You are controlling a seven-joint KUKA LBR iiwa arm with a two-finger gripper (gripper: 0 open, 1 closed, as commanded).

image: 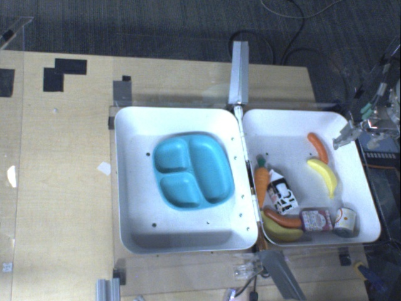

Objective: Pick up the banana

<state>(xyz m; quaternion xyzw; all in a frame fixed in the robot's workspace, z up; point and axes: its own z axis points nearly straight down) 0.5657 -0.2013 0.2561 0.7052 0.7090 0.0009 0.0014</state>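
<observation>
Camera view, starting at the left: the surface carries my two white bins. The left bin holds a blue divided tray and nothing I need. In the right bin, along the dividing wall, stands an orange carrot, beside it a black-and-white carton, and below them a second, duller banana with a sausage lying on it, then a small dark packet and a white cup. Further right lies the bright yellow banana, free on the bin floor, just below a red sausage. My pincer hangs over the bin's right rim, apart from the banana; how its tips stand I cannot tell. I judge nothing done yet: reach, grasp and lift all remain.
</observation>
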